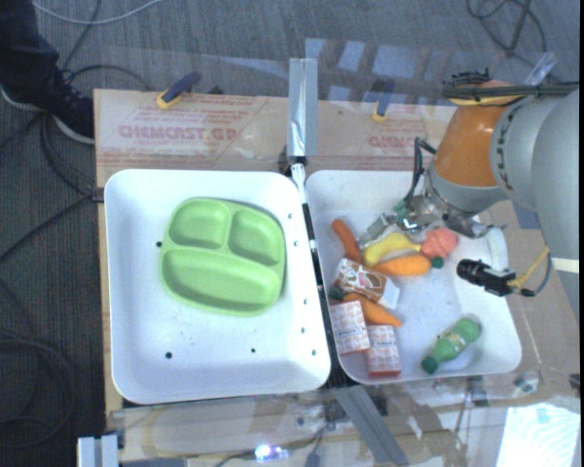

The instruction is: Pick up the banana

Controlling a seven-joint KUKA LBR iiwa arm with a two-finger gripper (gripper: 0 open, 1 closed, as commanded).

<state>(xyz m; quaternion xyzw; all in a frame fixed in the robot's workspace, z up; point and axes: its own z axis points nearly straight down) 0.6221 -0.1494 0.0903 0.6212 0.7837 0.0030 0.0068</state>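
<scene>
Low over the right bin (506,353), the gripper (401,222) sits right of centre in the frame, just above the banana (391,247). Whether its metal fingers are spread or pressed together I cannot tell, since they blur into the grey wrist above them. Nothing visibly sits between them, so the banana does not look held.

The banana lies in the upper middle of the right bin, its long axis running left to right with a slight upward tilt at the right end. An orange carrot-like piece (405,267) touches it along its lower edge, a pink toy (441,242) sits at its right end, and a second carrot (347,241) lies just to its left.

My judgement is that the step in hand is closing on the banana. To do it well, the fingers should straddle the fruit across its narrow width, near its middle. The crowding is the hazard: one finger could land on the orange piece below and pinch both or push the banana aside. A straight descent is likely best.

Left of centre, the other bin (136,358) holds a green divided plate (224,255).
</scene>
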